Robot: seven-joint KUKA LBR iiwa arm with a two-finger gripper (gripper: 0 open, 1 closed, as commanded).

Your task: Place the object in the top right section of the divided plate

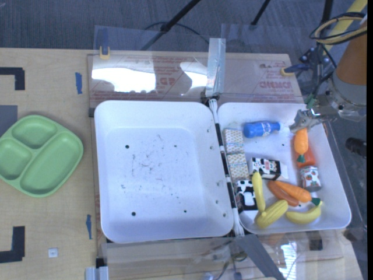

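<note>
**Gripper poised at the right bin's far edge; divided plate off to the left**

Nearest the camera, yellow bananas (289, 213) are heaped at the front of the right bin (338, 209), with an orange carrot (289, 191) lying just behind them. A black-and-white patterned item (266, 167) is seen mid-bin, and a blue bottle (260, 128) lies farther back. The left bin (116, 121) is set alongside. The green divided plate (39, 154) is placed on the bench, well apart to the left. At the right bin's far right edge the gripper (304, 121) is positioned just above another upright carrot (301, 141); its opening and any hold cannot be told.
</note>
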